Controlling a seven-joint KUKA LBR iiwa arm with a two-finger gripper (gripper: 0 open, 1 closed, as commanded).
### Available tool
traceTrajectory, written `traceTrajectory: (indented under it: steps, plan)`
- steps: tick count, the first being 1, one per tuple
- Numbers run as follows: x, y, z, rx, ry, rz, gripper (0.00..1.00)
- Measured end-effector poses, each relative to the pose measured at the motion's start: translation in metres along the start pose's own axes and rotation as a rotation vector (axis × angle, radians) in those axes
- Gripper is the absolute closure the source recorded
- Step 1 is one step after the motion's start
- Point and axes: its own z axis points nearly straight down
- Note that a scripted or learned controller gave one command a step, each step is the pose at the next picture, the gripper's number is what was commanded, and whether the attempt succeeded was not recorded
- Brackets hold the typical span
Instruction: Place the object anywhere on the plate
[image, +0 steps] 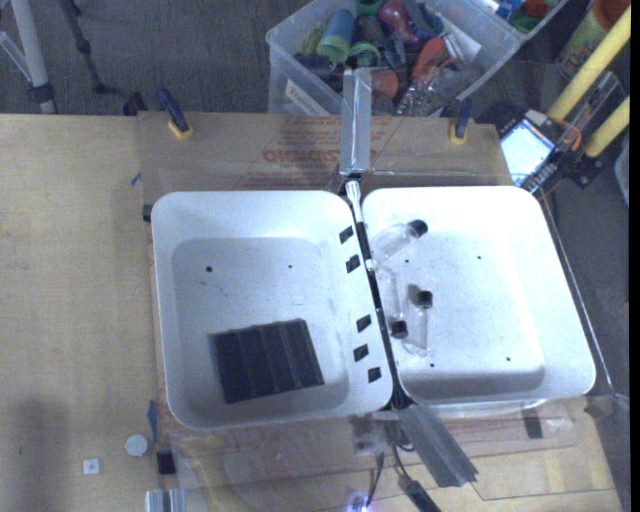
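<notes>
From where I stood, the flat black ribbed rectangular plate (268, 360) lay on the floor of the left shallow white bin (160, 300), towards its near corner. The thing to be moved looked to be the clear plastic piece with small black caps (414, 312), which lay in the right shallow white bin (520, 300), just beside the wall the two bins shared. A second clear capped piece (408, 234) lay further back along the same wall. I judged that spot the main hazard, since a descent so close to the wall could strike the rim or find room on one side only. The plastic was see-through and probably slick, so it might be misjudged or squirt free. Even once lifted, it had to clear the shared wall, and a loose hold could drop it short of the plate.
</notes>
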Motion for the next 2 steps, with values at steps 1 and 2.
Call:
traceTrajectory:
  steps: [1, 2]
  plan:
    - [-0.002, 0.0, -0.013, 0.002, -0.013, 0.001, 1.0]
    - [-0.004, -0.001, -0.026, 0.005, -0.027, 0.002, 1.0]
